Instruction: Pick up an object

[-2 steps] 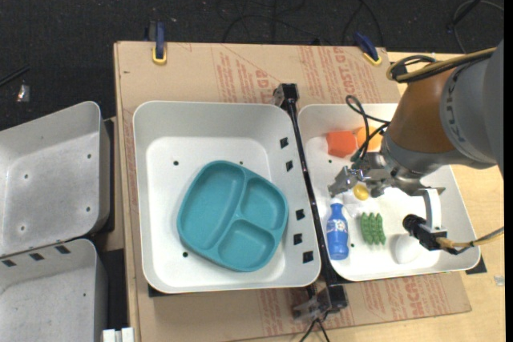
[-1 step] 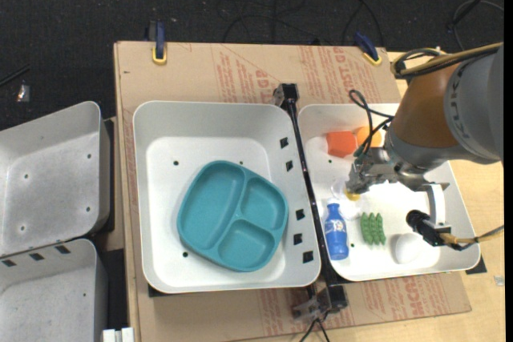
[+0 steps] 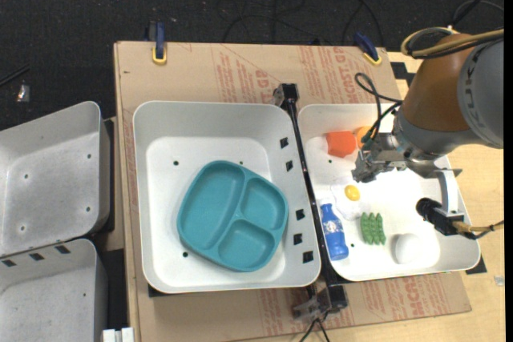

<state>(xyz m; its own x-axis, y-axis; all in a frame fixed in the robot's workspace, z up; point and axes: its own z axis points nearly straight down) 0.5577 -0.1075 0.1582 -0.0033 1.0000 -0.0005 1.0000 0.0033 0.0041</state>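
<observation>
Small round yellow object [image 3: 351, 192], glossy, on the right bin's [image 3: 461, 256] floor, directly under the gripper [image 3: 365, 170]. Near it an orange block [image 3: 342, 142]. Finger spread impossible to tell.

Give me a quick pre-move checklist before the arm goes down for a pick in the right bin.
1. Gripper over the right bin: ok.
2. Target close by: small yellow object just below the gripper, orange object beside it: ok.
3. Jaws open: cannot tell.
4. Nothing already held: cannot tell.
5. Yellow object apart from blue packet and green object: ok.
6. Teal divided plate lies in the left bin, out of the way: ok.
</observation>
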